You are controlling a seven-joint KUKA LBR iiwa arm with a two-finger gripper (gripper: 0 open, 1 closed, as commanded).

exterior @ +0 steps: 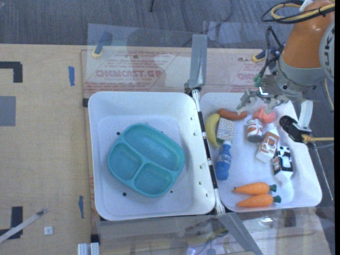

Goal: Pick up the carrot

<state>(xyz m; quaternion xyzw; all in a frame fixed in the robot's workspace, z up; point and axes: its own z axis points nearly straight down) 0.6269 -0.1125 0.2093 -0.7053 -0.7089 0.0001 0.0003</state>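
Two carrots are seen lying side by side at the lower edge of the right bin, in the lower right of the frame, long axes running left to right, green tops pointing right. The gripper is held open and empty at the bin's upper edge, so the carrots lie well below it in the frame.

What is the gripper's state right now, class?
Gripper: open, holding nothing, above the far end of the right bin; both carrots lie at the near end.
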